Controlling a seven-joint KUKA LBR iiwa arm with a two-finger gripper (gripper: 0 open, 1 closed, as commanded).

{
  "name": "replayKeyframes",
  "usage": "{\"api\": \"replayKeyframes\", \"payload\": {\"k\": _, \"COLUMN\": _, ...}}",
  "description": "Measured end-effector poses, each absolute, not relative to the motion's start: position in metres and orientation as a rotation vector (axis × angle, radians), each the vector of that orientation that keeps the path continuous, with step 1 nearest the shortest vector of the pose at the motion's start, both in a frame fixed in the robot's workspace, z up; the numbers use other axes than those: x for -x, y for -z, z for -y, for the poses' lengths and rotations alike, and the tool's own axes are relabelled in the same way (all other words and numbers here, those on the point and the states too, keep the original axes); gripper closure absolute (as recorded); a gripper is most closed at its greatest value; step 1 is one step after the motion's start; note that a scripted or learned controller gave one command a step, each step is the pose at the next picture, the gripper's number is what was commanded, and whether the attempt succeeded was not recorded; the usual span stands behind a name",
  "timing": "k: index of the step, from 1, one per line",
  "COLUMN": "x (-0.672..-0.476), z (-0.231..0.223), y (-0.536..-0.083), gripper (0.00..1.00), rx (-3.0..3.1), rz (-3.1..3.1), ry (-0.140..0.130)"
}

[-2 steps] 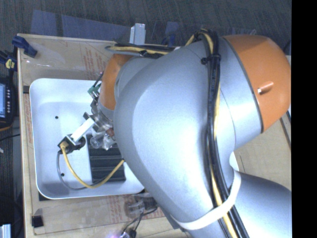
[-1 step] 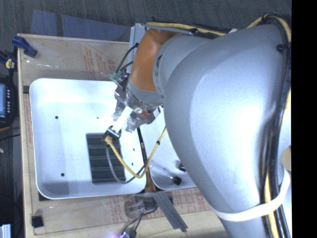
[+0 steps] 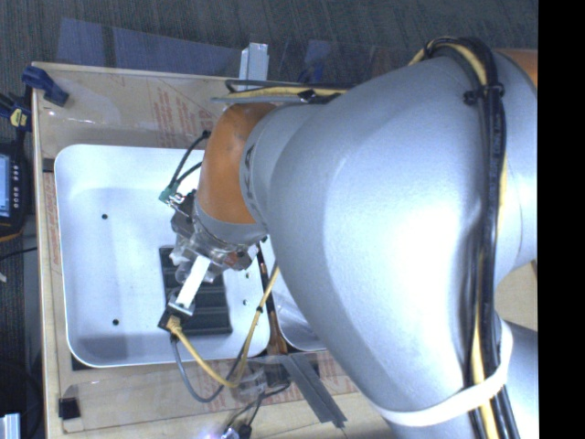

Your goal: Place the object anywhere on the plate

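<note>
The grey arm (image 3: 384, 227) reaches in from the right, over the right bin (image 3: 294, 337). Its gripper (image 3: 208, 259) hangs low in the left bin (image 3: 91, 199), directly above a black ribbed block (image 3: 213, 314) that lies flat towards the near right corner. Whether the gripper is open or closed cannot be told.

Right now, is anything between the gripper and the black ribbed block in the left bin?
Nothing visible does. The gripper hangs directly over the black ribbed block, which lies on the floor of the left bin. The wrist hides whether they touch.
</note>
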State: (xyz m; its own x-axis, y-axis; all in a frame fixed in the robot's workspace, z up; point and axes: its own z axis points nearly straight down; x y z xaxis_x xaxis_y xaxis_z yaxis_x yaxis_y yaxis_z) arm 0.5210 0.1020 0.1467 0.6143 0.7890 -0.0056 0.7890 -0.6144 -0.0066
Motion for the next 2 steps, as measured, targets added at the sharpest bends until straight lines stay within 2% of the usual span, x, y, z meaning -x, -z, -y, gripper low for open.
{"api": "replayKeyframes", "payload": {"k": 1, "x": -0.544, "z": -0.191, "y": -0.090, "gripper": 1.00, "rx": 2.809, "rz": 1.402, "ry": -0.009}}
{"api": "replayKeyframes", "payload": {"k": 2, "x": -0.476, "z": -0.192, "y": -0.196, "gripper": 1.00, "rx": 2.498, "rz": 1.902, "ry": -0.005}}
